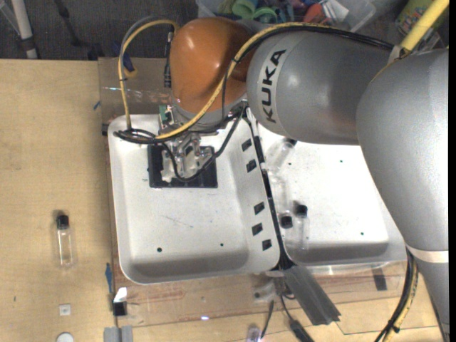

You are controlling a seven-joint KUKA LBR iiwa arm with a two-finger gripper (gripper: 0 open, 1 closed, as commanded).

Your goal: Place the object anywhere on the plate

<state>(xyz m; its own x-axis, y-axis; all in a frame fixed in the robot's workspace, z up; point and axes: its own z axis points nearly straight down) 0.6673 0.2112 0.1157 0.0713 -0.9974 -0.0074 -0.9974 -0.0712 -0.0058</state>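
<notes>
My end effector (184, 159) hangs in the upper part of the left bin (178, 248), just left of frame centre, pointing down. How wide it stands, and whether it has anything in its hold, I cannot tell: cables and my own wrist crowd the spot. Directly beneath it lies a flat black square (208, 178), which I take to be the plate. It sits level on the bin floor with its edges roughly in line with the frame and runs a little wider than it is tall. A pale shape (166, 167) shows against the black at the plate's left side, close beside my tip. It may be the object, already over or on the plate, or it may be part of me; the view does not settle it. The relation that matters is that the plate is straight below me, not off to a side, so I judge any placing from here to be a short drop, not a sideways carry. Further out, two small dark bits (299, 209) lie in the right bin (342, 219), near the divider, well apart from me. At the far left of the frame a clear vial (63, 239) with a black cap lies on the wooden surface (43, 134), its long axis running up and down the frame.
</notes>
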